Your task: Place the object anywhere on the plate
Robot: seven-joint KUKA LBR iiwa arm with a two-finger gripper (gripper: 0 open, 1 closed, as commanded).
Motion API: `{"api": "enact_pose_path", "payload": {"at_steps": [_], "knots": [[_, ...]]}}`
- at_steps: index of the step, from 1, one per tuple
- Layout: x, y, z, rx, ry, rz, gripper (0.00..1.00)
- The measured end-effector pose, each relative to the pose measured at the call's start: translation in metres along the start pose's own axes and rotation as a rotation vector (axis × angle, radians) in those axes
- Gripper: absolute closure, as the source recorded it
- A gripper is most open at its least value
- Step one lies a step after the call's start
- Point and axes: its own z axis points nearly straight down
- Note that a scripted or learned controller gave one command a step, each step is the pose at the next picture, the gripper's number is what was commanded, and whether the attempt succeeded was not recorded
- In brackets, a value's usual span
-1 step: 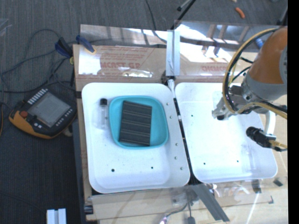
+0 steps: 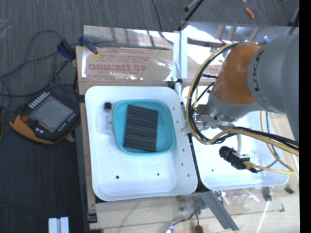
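**Arm over the right bin, dark block already on the plate**

Nearest the lens, the grey arm point(image 2: 272, 67) with its orange band hung over the right bin point(image 2: 252, 174), its gripper hidden beneath the wrist, so its state could not be told. The dark ribbed block point(image 2: 141, 128) lay well to the arm's left, flat on the turquoise plate point(image 2: 166, 130) in the left bin point(image 2: 131, 178), long axis running near to far. By this layout, the placing looked done.

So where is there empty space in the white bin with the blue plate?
The left bin has bare floor below the blue plate. A dark ribbed block covers most of the plate. A small vial crowds the plate's left side.
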Motion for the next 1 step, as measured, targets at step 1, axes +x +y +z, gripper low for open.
{"api": "enact_pose_path", "payload": {"at_steps": [1], "knots": [[-0.0006,0.0,-0.0001,0.0,0.0,0.001,0.0]]}}
